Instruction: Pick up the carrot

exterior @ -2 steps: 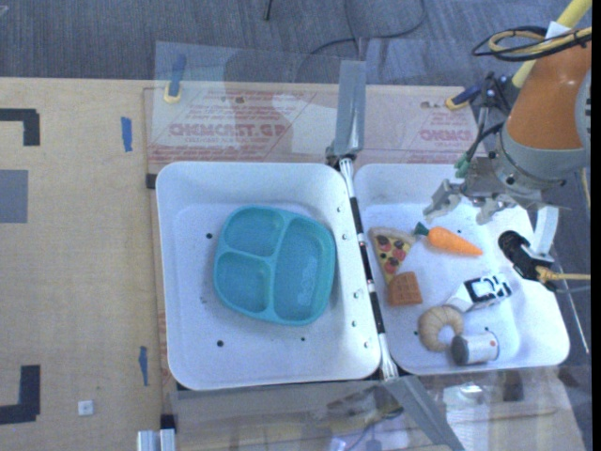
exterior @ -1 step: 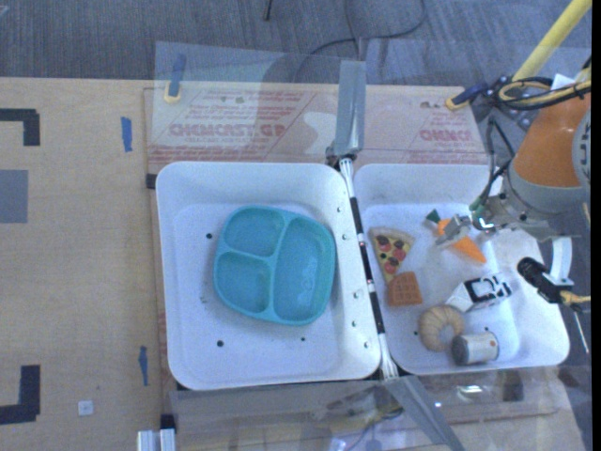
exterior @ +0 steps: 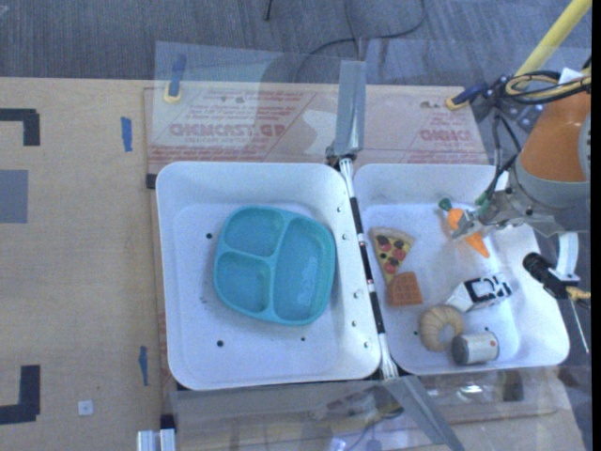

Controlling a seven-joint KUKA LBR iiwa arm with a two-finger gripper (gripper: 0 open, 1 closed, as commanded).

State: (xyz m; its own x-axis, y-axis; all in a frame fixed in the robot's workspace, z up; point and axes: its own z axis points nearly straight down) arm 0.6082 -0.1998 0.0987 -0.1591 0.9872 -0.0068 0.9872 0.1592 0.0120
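Carrot (exterior: 467, 232) lay in the right bin (exterior: 545, 346), toward its two o'clock corner; it showed as an orange body with a green top at its ten o'clock end, so its long axis seemed to run from ten o'clock down to four o'clock; the gripper (exterior: 495, 216) hung right over it, its metal parts covering the middle of the orange, so that orange showed at either side of the tool; whether the tool was open or closed on the carrot could not be told, and no firm hold could be claimed. The arm (exterior: 556, 144) reached in from three o'clock, grey with its orange band above; the carrot lay just at nine o'clock of the tool's centre, touching or nearly so. A pizza slice (exterior: 392, 249) and a brown cracker (exterior: 406, 289) lay at nine o'clock of the carrot, apart from it; a bagel (exterior: 441, 326), a grey can (exterior: 475, 348) and a small black-and-white toy (exterior: 486, 289) lay toward six o'clock; a blue divided plate (exterior: 275, 264) sat in the left bin (exterior: 188, 346). The coming move likely turned on the tool closing across the carrot's narrow width, not along its length.
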